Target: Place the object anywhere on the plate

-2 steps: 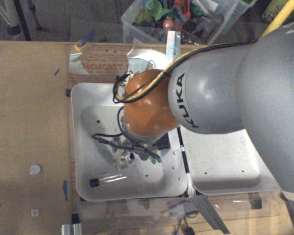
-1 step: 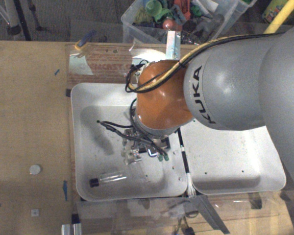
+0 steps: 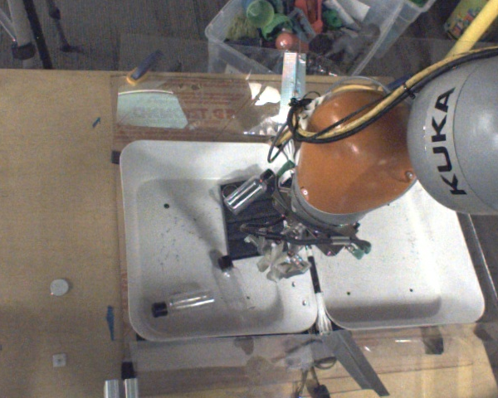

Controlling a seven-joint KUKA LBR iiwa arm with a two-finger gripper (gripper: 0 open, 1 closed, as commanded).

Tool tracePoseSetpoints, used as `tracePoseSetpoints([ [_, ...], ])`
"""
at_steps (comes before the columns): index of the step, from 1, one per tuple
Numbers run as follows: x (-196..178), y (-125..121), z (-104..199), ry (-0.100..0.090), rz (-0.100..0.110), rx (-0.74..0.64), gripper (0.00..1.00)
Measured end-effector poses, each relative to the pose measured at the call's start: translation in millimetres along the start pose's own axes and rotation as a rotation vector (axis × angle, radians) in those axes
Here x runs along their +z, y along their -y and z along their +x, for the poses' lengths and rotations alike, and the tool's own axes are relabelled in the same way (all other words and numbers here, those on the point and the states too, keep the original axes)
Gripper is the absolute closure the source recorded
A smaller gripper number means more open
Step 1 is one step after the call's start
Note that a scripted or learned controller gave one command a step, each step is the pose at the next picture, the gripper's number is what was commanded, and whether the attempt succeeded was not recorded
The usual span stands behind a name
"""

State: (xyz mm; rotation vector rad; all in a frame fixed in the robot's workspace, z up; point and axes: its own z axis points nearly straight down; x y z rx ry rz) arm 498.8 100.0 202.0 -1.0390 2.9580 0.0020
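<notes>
Arm over the left bin, a clear tube lying apart from it.

The gripper [image 3: 286, 259] hangs low at the right side of the left bin [image 3: 149, 181], its tips lost in clutter, so its spread cannot be told. The clear tube with a black cap [image 3: 183, 303] lies on the bin floor near the front wall, well to the gripper's left and untouched.

A clear tube with a black cap [image 3: 183, 303] lies flat near the left bin's front wall [image 3: 224, 332].
</notes>
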Motion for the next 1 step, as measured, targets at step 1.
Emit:
tracePoseSetpoints([
  [1,30.4,-25.0,-86.6,0.0,-0.001,0.017,1.0],
])
